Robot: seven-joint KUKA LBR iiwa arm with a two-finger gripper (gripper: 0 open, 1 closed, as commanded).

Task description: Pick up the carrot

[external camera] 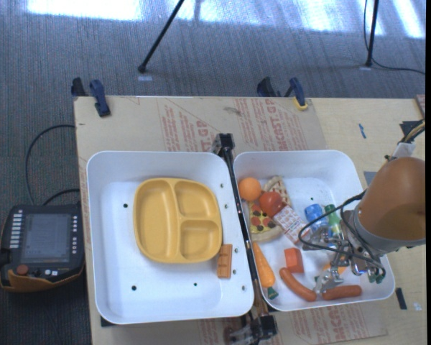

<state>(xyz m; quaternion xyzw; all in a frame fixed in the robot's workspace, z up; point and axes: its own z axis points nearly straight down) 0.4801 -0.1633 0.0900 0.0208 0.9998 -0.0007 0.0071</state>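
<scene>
The task looks not yet done: the long orange plastic carrot with a green tip (pixel 264 266) lies flat in the right shallow white bin (pixel 345 165), close along the left wall of this bin, with its green end pointing to the front. The end effector (pixel 339 270) hangs low over the front right part of the same bin, near two reddish sausage-shaped toys (pixel 299 284), and it is apart from the carrot; nothing is visible between its fingers, and whether they are open or closed I cannot tell, because cables and the wrist cover them. What is left, in my judgement, is the whole grasp: to move left, come down on the carrot, close and lift. The room there is narrow. On one side is the bin wall, on the other a small red block (pixel 294 259), and behind the carrot lies a flat pizza-slice toy (pixel 261 221). The left shallow white bin (pixel 115 171) holds a yellow compartment plate (pixel 177 219) and a small brown block (pixel 225 260) on the wooden worktop (pixel 165 121).
</scene>
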